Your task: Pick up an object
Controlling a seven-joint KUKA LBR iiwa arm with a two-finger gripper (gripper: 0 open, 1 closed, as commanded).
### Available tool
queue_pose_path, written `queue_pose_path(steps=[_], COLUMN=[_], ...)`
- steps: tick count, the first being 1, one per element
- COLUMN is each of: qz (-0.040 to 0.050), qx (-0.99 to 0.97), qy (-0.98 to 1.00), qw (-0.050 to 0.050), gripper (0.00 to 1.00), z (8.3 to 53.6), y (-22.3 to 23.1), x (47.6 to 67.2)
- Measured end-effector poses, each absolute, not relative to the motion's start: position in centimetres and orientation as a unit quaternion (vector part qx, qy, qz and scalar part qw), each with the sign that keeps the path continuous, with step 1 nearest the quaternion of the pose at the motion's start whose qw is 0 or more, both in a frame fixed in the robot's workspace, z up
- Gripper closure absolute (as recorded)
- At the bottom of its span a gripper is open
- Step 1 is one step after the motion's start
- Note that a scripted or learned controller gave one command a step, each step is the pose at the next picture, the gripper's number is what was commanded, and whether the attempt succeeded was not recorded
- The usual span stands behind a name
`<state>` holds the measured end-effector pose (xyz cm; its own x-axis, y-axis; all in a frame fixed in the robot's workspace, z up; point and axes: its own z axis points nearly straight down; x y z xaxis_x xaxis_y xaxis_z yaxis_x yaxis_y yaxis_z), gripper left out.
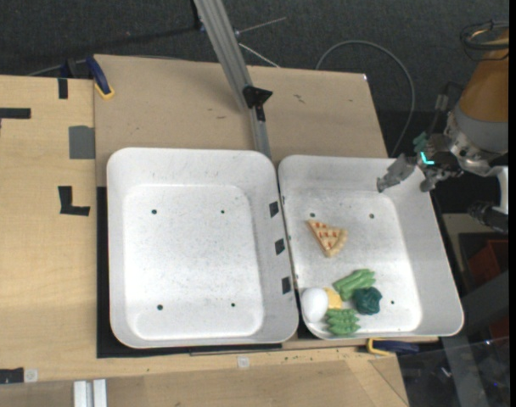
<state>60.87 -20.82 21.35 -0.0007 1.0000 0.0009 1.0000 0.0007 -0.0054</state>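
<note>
Tan waffle-textured toy wedge (328, 236) mid right white bin (411, 227), ungrasped. Grey two-finger gripper (400, 175) at far right rim, opening unclear. Approach step; needs descent nearer, leftward.

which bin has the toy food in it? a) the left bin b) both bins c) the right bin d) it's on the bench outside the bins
c: the waffle-like wedge, the white egg and the green pieces all lie in the right bin, clustered toward its near corner, while the gripper sits at that bin's far right edge.
</note>
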Motion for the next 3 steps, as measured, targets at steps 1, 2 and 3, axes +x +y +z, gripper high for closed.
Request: queue_pose_path(steps=[1,2,3], qz=[0.0007,0.0019,0.0022], qx=[-0.706,-0.706,-0.707], qy=[-0.708,-0.708,-0.707], qw=[0.0,0.002,0.002], gripper=[0.0,0.0,0.0], z=[21.6,16.9,12.2], y=[-20.8,-20.0,-20.6], x=[61.0,60.7,60.2])
